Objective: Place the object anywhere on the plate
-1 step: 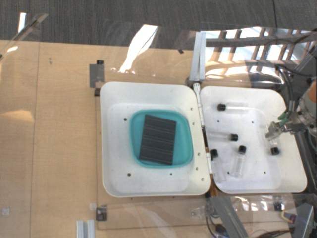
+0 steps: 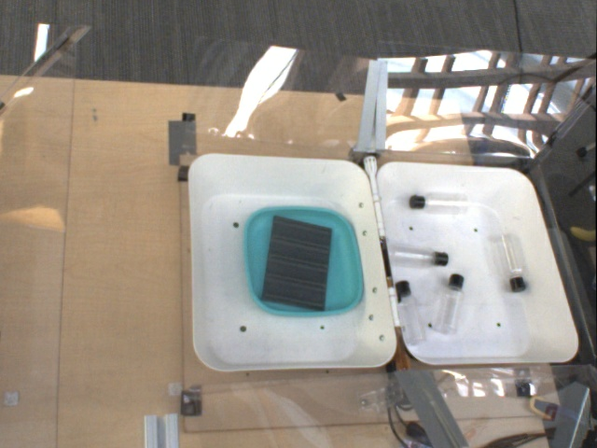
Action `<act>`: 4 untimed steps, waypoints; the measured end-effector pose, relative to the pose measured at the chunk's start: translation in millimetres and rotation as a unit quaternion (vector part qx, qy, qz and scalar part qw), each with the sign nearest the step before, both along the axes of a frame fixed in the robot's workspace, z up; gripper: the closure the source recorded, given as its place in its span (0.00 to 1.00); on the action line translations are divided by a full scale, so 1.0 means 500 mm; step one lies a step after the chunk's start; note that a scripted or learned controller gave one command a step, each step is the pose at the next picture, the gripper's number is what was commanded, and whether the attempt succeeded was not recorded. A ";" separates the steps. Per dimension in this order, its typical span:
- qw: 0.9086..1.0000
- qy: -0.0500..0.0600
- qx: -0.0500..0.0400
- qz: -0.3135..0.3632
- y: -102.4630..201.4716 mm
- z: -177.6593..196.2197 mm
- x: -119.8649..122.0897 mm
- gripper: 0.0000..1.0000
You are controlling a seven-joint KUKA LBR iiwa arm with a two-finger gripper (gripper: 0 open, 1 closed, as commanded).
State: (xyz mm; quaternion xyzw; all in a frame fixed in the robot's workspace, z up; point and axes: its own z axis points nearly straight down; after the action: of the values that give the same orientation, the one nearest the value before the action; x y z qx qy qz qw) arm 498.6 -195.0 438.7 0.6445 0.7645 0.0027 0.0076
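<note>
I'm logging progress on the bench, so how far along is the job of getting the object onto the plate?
It looks done: the dark ribbed block lies flat on the teal plate in the left bin, within the plate's rim. Nothing is in hand at this moment. The clear vials with black caps in the right bin lie loose. Nothing appears left, if the block is the object.

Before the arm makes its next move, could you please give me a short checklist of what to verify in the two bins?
1. Teal plate sits flat in the left bin: ok.
2. Dark ribbed block lies wholly on the plate: ok, so placement looks done for it.
3. Room left on the plate for another object: not ok, the block covers most of it.
4. Clear vials with black caps lie in the right bin, one near its middle: ok.
5. Vial close to the divider may be awkward to grasp: cannot tell.
</note>
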 end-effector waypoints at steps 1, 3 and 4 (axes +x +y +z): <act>1.000 0.001 0.000 0.000 0.000 -0.001 0.000 0.00; 0.963 0.002 0.004 -0.270 0.035 -0.005 -0.021 0.00; 0.883 0.001 0.006 -0.470 0.035 -0.005 -0.021 0.00</act>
State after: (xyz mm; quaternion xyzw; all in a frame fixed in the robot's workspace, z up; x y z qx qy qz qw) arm 488.3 -177.6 436.0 0.9282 0.3720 0.0032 0.0035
